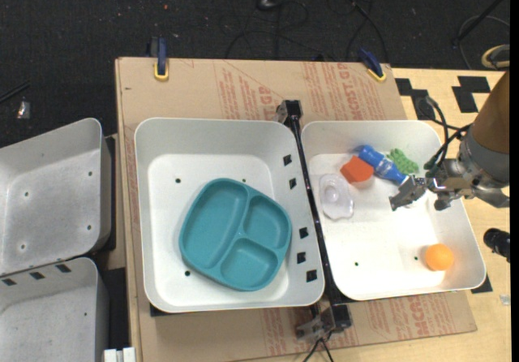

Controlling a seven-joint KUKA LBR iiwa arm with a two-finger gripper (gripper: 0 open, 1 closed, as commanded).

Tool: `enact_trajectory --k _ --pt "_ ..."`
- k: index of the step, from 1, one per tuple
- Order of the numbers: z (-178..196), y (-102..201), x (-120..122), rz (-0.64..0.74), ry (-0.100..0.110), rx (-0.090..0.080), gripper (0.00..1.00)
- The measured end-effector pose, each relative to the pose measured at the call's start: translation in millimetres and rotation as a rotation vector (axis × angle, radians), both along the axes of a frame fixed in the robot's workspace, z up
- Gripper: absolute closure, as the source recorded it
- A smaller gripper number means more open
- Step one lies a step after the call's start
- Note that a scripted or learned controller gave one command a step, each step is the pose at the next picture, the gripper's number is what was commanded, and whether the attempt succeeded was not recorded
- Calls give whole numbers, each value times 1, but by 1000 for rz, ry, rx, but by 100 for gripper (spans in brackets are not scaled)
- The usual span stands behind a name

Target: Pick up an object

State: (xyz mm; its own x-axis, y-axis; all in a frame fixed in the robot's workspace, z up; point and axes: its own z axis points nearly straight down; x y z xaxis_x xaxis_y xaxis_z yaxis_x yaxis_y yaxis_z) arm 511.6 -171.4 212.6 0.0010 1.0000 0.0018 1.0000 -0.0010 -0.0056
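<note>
The end effector (423, 192) hangs over the right bin (454, 275), its two dark fingers spread apart with nothing between them. The nearest candidates sit at its ten to eleven o'clock: a blue object (381, 162) lying aslant, with a green piece (403, 161) just beside it and an orange-red block (356, 170) touching its lower-left end. A clear cup-like thing (335, 196) lies at nine o'clock, near the divider, and an orange ball (439, 256) rests alone at five o'clock. My judgement: the ball is the cleanest pick, since it stands well apart from everything else. Centre the spread fingers over it before descending, go low enough to straddle its widest part, and close gently so it does not roll away. The teal divided plate (235, 233) in the left bin (162, 149) looks too flat to grip easily
</note>
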Motion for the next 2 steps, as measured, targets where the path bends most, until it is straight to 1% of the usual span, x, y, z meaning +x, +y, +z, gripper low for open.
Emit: enact_trajectory --k 1,2 --pt "-46 1 6 0 -1 -1 0" --pt "-90 2 2 -1 -2 -1 0"
